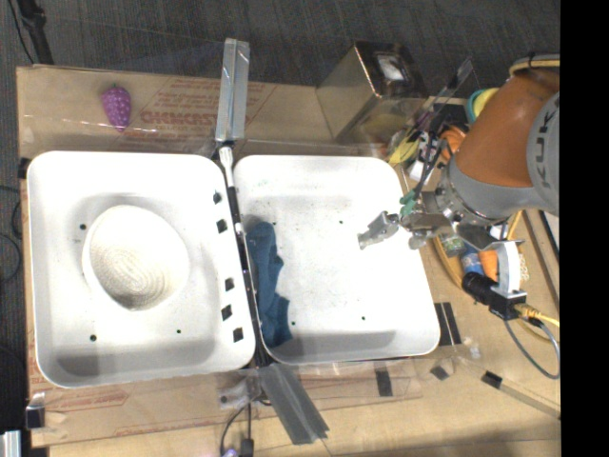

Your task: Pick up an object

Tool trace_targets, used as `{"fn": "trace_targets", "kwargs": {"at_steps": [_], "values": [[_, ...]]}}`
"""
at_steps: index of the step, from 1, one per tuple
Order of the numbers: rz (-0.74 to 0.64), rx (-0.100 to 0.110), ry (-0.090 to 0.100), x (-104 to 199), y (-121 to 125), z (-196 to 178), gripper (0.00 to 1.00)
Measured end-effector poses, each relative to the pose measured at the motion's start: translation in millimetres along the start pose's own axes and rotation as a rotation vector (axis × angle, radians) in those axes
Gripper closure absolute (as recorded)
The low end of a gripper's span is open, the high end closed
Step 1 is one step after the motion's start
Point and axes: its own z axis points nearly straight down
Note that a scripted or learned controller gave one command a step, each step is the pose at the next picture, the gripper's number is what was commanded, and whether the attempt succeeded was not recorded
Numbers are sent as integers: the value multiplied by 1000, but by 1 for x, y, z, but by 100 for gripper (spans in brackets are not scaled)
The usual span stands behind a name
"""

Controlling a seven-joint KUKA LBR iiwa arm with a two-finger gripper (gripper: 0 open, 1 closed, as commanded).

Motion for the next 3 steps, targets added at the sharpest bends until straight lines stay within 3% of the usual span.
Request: {"fn": "trace_targets", "kwargs": {"at_steps": [1,2,3], "values": [[176,2,1,41,31,99,0],[211,2,0,98,30,147,0],[126,-1,0,96,97,145,0]]}}
